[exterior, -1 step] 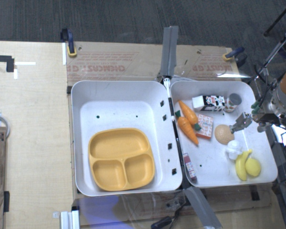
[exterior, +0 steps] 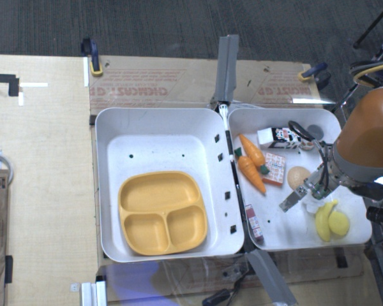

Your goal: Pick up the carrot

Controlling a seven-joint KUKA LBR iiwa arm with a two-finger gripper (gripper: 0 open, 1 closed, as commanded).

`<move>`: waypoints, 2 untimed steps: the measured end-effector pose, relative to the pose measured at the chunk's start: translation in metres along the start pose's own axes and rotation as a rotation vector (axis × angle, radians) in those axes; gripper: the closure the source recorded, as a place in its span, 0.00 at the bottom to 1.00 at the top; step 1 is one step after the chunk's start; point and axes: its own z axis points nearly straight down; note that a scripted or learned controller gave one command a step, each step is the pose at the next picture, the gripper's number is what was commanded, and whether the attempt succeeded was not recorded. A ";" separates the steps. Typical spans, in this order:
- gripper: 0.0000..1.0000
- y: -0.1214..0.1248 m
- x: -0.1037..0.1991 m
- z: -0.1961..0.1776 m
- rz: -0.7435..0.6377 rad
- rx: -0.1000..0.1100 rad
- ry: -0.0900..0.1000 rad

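Arm (exterior: 364, 139) over the right bin (exterior: 351, 234), gripper (exterior: 301, 195) low above its floor.
Two carrots (exterior: 251, 161) lie side by side at the bin's left, apart from the gripper; whether its fingers are spread or pressed together I cannot tell. A banana (exterior: 325, 220) sits near it; a yellow tray (exterior: 163, 212) fills the left bin (exterior: 115, 139).

Even, diffuse overhead illumination, moderately bright; the white bins (exterior: 108, 190) approach overexposure but retain surface speckle. Shadows are soft and short, a faint one falling toward 6 o'clock beneath the yellow tray (exterior: 163, 212). A bluish-violet glare patch lies at 6 o'clock below the left bin. The dark floor (exterior: 179, 11) at 12 o'clock is underexposed and grainy. Focus is adequate centrally; small labels remain illegible, and the arm (exterior: 367, 136) at 3 o'clock appears slightly soft.
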 end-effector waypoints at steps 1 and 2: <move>0.00 0.063 0.013 -0.049 -0.083 -0.001 -0.002; 0.00 0.040 0.051 -0.049 -0.572 -0.001 -0.001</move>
